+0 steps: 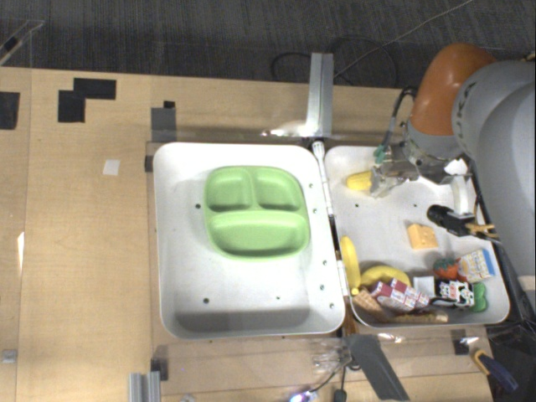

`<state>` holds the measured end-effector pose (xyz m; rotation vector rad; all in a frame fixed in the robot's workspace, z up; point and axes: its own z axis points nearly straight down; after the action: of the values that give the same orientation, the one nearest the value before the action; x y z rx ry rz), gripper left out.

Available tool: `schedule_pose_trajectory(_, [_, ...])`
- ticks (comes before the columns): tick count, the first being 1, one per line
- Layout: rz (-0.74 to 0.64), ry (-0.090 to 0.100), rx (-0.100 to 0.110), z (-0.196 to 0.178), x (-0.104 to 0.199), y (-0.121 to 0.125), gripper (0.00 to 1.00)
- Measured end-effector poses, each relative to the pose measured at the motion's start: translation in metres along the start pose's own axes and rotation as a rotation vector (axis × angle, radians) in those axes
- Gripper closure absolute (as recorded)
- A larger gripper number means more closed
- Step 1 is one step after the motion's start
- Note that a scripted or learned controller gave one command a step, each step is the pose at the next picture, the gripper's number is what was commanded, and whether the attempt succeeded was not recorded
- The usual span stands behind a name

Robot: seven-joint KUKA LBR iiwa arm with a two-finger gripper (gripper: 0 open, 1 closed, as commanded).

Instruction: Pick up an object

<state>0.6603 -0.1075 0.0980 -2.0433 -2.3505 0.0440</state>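
My gripper point(382, 182) is low over the far left part of the right bin point(377, 224), reaching in from the right. A small yellow object point(358, 181) lies on the bin floor just left of the gripper, touching or nearly touching it. Whether anything is held I cannot tell. Nearer the front of this bin lie an orange-yellow block point(423, 237), a banana point(348, 262) along the left wall, and a second yellow fruit point(387, 273).
The left bin point(180, 249) holds a green divided plate point(254, 210). Several packets and small boxes, among them a red-and-white packet point(398, 293) and a black-and-white box point(456, 292), crowd the right bin's front right corner. A metal post point(321, 90) stands behind the bins.
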Motion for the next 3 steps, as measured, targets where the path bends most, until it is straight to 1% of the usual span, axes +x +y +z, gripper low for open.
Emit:
schedule_pose_trajectory(1, [-0.02,-0.003,-0.046,-0.089,0.035,0.012,1.0])
schedule_pose_trajectory(2, [-0.02,-0.004,-0.046,-0.089,0.035,0.012,0.0])
schedule_pose_trajectory(3, [-0.104,-0.005,-0.045,0.002,0.02,0.003,0.0])
